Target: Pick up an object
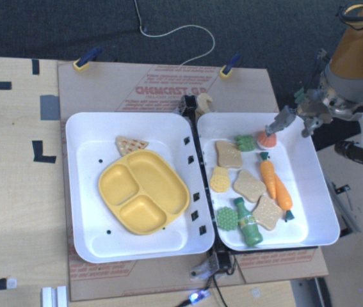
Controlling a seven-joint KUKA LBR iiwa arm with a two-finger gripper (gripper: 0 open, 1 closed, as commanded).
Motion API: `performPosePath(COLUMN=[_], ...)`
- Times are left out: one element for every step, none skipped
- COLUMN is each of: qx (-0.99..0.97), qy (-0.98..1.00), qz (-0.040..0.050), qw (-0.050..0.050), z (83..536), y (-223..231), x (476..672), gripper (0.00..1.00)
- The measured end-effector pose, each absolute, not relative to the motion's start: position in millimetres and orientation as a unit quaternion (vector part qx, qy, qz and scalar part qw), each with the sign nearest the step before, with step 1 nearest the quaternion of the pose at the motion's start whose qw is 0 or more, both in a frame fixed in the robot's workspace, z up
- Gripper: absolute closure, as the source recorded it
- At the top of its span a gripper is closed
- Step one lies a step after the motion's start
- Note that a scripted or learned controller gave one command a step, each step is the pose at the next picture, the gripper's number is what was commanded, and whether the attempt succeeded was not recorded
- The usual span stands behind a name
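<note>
Gripper [272, 130] sits at the upper right of the frame, over the far rim of the right bin [319, 190]; open or closed, cannot tell. Small red piece [267, 140] lies directly under its tip, likely the target. Carrot [274, 182], bread slices and green bottle [247, 222] cluster lower centre-right. Yellow divided tray [144, 191] fills left bin [79, 171], apart from the candidate items.

Arm [351, 50] comes in from right, upper corner, orange band up top, grey wrist angled down-left. Tool [282, 121] low, pointing left; finger state too blurry to call.
</note>
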State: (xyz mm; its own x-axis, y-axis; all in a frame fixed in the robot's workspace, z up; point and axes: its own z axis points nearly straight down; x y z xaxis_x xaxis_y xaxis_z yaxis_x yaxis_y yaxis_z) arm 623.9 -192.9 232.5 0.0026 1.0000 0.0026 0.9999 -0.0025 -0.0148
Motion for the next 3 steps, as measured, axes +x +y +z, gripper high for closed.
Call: performPosePath(qx=[-0.707, -0.706, -0.707], qy=[-0.708, -0.708, -0.708], qz=[0.0006, 0.0022, 0.0019], qw=[0.0, 0.003, 0.002], z=[241.1, 177.0, 130.2], y=[-192.3, -187.1, -190.2], x=[626.5, 623.9, 616.7], gripper=[0.0, 0.0, 0.0])
